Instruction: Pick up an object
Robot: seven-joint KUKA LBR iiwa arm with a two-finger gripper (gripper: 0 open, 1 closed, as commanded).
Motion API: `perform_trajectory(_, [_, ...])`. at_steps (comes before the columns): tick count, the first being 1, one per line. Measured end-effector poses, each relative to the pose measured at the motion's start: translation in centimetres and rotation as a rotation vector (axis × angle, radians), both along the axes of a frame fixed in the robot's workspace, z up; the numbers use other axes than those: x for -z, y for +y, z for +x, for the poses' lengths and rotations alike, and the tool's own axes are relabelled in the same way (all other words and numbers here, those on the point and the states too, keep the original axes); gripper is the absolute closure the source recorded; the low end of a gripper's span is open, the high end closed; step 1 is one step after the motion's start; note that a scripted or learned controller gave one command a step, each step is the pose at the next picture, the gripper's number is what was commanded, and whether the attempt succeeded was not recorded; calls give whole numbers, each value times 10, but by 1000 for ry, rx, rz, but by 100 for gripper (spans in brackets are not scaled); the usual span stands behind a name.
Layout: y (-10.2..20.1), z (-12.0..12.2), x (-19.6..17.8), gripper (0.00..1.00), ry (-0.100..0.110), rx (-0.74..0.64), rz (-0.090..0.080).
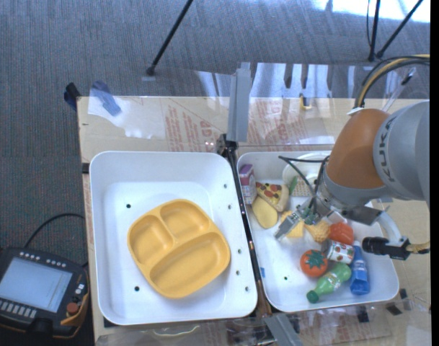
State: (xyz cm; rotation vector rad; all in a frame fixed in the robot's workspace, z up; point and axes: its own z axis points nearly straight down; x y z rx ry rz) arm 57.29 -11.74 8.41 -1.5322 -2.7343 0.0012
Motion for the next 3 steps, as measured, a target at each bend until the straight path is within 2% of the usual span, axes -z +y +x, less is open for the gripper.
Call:
perform_trajectory(1, [0, 0, -7, 100, 5, -4, 0])
perform_trajectory(2, [89, 16, -159, 100, -17, -112, -2])
perform_trajectory(3, [140, 3, -183, 100, -4, -84, -2])
